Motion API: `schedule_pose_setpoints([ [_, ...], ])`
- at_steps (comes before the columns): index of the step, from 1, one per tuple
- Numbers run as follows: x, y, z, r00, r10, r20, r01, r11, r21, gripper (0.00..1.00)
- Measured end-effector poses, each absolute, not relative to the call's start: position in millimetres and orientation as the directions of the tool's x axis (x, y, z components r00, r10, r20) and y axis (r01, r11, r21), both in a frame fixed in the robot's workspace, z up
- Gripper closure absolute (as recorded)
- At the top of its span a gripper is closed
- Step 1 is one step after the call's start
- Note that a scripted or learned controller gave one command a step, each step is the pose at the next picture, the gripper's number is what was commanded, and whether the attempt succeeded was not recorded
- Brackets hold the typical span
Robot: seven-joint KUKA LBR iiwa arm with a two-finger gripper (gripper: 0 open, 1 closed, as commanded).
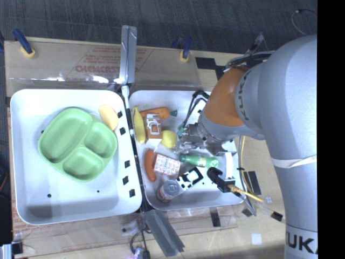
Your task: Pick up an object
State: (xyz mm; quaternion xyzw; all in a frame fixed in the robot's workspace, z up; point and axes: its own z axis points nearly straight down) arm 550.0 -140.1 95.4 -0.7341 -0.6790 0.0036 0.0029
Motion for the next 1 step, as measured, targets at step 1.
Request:
schedule_pose_setpoints([
  [1,560.0,-81.1,209.1,0.245,0.970,-0.001,0.970,-0.245,-0.004,1.00],
])
